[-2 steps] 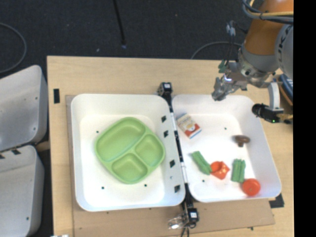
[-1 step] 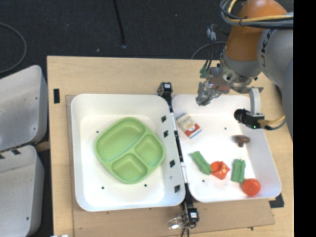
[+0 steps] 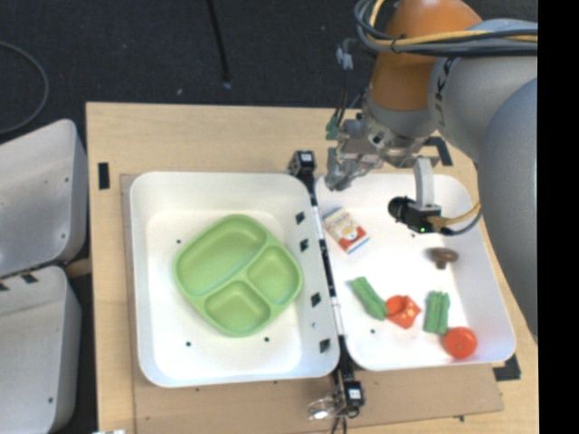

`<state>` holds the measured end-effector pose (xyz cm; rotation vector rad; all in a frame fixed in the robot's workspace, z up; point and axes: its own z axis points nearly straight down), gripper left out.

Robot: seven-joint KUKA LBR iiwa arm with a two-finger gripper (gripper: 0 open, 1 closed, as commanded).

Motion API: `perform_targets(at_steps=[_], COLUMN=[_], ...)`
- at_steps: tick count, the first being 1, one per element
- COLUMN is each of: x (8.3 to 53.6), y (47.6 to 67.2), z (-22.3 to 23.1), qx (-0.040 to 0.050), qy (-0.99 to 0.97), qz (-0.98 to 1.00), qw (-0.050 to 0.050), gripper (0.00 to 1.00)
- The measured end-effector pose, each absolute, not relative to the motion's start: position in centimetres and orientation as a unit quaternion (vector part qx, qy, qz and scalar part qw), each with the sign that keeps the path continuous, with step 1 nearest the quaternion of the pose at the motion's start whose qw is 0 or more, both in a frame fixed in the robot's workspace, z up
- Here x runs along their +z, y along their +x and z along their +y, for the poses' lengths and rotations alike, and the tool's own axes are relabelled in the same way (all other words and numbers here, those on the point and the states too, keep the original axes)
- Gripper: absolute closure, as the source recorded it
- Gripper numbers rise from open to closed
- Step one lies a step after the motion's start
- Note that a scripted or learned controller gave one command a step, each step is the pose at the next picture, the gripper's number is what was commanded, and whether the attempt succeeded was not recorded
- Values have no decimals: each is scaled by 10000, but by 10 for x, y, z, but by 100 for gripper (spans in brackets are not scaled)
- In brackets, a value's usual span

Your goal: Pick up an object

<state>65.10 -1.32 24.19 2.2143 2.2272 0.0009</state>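
- Red toy tomato (image 3: 460, 342), well apart from the gripper (image 3: 336, 181): round, probably slippery.
- Green divided plate (image 3: 237, 274), in the other bin: too wide to pinch.
- Small carton (image 3: 345, 230), just beside the gripper: likely light and stiff; pinch its long sides. Whether the gripper is open or closed, I cannot tell.

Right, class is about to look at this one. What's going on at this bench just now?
A grey robot arm with an orange band reaches in over the right bin, its claw near the bin's upper left corner, just above a small red and white box. Nothing shows in the claw. Lower in that bin lie green pieces, a red piece and a red ball. The left bin holds a green divided plate.
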Motion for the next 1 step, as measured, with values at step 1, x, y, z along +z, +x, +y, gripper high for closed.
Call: perform_targets(at_steps=[1], x=[240], y=[641], z=[46], qx=[-2], qy=[7048], qz=[7094], qw=[-5], gripper=[100])
